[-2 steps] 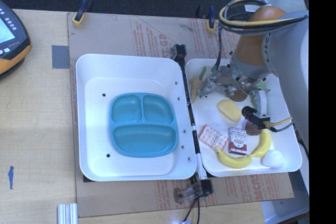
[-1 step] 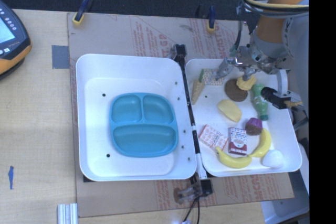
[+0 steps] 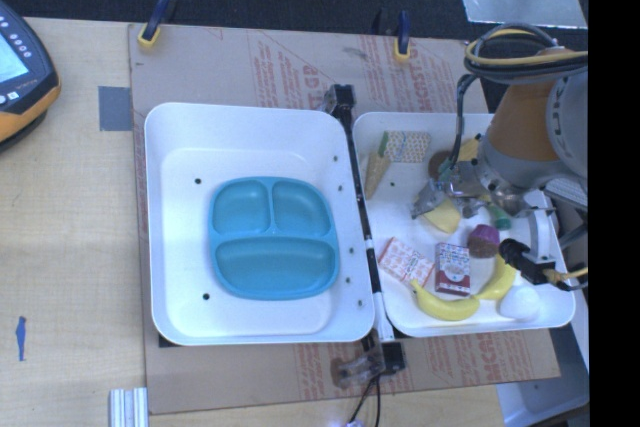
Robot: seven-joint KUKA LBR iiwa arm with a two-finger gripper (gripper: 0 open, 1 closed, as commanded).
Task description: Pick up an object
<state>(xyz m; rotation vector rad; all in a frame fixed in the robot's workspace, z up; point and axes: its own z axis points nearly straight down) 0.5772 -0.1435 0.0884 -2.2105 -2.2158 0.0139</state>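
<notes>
My gripper [image 3: 443,193] is low in the right bin [image 3: 400,320], reaching in from the right under the arm's orange band [image 3: 520,120]. It sits right over a yellow wedge [image 3: 445,216], touching or just above it. Around it lie a yellow banana [image 3: 450,305], a small red packet [image 3: 453,269], a red-and-white card [image 3: 404,261], a purple round fruit [image 3: 484,238], a white egg-like ball [image 3: 519,303], a tan cone [image 3: 376,171] and a dotted square cracker [image 3: 406,147]. Nothing is visibly between the fingers.
The left bin [image 3: 170,215] holds a blue divided plate [image 3: 273,238]. A black clip [image 3: 341,99] sits where the bins meet at the back. A yellow-and-grey device [image 3: 20,65] lies at the bench's far left. Cables [image 3: 510,45] loop over the arm.
</notes>
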